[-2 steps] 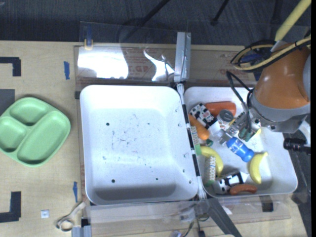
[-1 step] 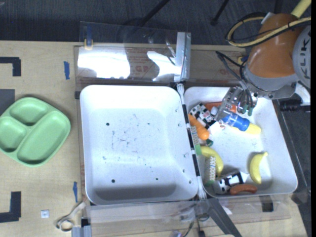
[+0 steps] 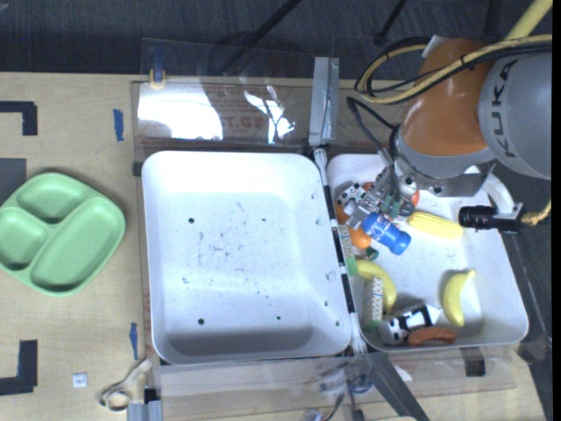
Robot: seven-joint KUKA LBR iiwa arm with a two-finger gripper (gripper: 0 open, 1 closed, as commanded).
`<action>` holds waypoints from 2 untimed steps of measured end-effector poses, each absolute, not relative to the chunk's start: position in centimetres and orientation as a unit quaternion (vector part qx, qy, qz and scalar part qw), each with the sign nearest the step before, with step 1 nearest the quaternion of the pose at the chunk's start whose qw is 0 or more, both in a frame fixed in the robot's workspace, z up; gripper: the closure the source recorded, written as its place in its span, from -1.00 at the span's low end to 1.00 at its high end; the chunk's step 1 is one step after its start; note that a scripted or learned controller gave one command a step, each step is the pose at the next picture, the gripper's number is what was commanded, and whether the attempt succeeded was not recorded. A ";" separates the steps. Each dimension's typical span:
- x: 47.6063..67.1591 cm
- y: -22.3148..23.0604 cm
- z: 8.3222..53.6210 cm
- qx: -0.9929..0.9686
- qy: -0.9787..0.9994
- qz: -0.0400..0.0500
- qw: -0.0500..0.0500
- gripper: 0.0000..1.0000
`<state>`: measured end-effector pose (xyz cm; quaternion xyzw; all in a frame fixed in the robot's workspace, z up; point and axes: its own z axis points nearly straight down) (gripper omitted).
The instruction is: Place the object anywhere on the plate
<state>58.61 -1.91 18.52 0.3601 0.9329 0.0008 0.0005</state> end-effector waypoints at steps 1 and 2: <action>66.1 1.2 18.7 0.040 0.999 0.001 0.004 1.00; 65.4 7.2 18.6 0.113 0.994 0.002 0.002 1.00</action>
